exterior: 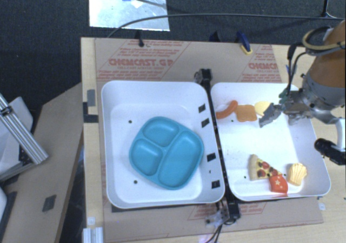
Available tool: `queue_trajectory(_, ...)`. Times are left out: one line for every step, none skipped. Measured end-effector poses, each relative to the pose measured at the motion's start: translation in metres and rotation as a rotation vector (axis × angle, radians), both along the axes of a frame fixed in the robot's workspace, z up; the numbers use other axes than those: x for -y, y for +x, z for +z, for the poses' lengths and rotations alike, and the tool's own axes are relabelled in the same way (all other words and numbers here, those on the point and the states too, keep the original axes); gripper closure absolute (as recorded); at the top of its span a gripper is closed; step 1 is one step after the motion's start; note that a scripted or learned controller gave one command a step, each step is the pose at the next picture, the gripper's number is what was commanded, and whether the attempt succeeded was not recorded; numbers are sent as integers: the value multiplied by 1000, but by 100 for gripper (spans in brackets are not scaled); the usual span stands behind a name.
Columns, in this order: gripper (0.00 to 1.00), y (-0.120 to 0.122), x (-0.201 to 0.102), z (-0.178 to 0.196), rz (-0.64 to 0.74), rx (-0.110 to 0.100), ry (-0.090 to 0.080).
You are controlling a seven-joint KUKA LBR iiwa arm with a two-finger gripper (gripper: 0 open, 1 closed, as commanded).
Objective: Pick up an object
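Gripper (282, 113) over right bin's (303, 190) upper area, fingers spread, nothing between them. Pale yellow piece (262, 107) just beside left fingertip; orange pieces (238, 112) near; pizza slice (261, 167) well apart.

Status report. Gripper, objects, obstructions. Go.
Gripper open, nothing between fingers, over right bin's far side. Nearest: pale yellow piece, orange pieces. Pizza slice at near edge. Blue tray in left bin.

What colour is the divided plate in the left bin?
Light blue; the divided plate shows plainly in the camera view.
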State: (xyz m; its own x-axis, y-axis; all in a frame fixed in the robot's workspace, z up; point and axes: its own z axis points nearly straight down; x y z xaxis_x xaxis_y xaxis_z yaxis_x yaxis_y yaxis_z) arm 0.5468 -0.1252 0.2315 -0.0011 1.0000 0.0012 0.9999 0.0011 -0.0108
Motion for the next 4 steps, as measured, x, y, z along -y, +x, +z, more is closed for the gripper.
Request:
queue_trajectory(0, 2, 0, 6, 3, 12, -1)
queue_trajectory(0, 5, -10, -50, 2, 9, 0)
queue_trajectory(0, 10, -11, -111, 0, 8, 0)
queue_trajectory(0, 11, -11, -148, 0, 10, -1)
